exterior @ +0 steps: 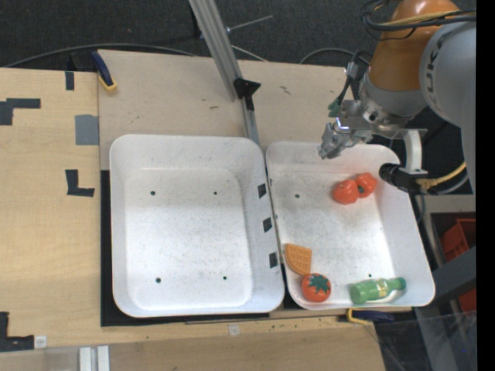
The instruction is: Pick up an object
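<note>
My gripper (331,147) hangs over the far edge of the right bin (348,230), raised above it, with nothing visible between its fingers. Just right and nearer, an orange-red toy (354,188) lies on the bin floor, apart from the gripper. Along the near wall sit an orange wedge (298,257), a red tomato with a green top (315,287) and a green bottle (377,289) lying on its side.
The left bin (186,222) lies beside the right one, with a raised divider between them. A slanted metal pole (220,45) rises behind the bins. A clamp with a yellow tip (104,72) rests at the bench's far left.
</note>
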### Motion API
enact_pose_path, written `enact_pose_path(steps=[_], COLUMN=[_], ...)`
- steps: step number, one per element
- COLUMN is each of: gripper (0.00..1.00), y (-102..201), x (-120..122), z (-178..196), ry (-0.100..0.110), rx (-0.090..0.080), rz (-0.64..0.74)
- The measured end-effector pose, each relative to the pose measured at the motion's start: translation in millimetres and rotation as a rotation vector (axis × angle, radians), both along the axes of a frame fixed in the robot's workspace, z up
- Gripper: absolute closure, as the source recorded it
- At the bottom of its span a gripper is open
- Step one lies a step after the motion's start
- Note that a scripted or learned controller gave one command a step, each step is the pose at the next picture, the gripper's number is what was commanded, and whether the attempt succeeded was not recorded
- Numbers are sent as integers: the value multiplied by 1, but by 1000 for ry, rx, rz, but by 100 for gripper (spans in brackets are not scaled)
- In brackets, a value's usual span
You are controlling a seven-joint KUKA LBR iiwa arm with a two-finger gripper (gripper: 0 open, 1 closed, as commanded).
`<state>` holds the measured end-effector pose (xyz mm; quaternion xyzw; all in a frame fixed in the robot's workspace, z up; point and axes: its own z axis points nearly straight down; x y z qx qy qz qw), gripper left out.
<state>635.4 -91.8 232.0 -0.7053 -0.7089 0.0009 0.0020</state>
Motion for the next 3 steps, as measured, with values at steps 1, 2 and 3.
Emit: enact_pose_path(steps=[1,2,3], gripper=[100,100,100], y=[52,102,152], x=[-18,-29,-58], z=[-12,-5,-13], ry=[0,-1,1], rx=[0,1,0], rz=[1,2,1])
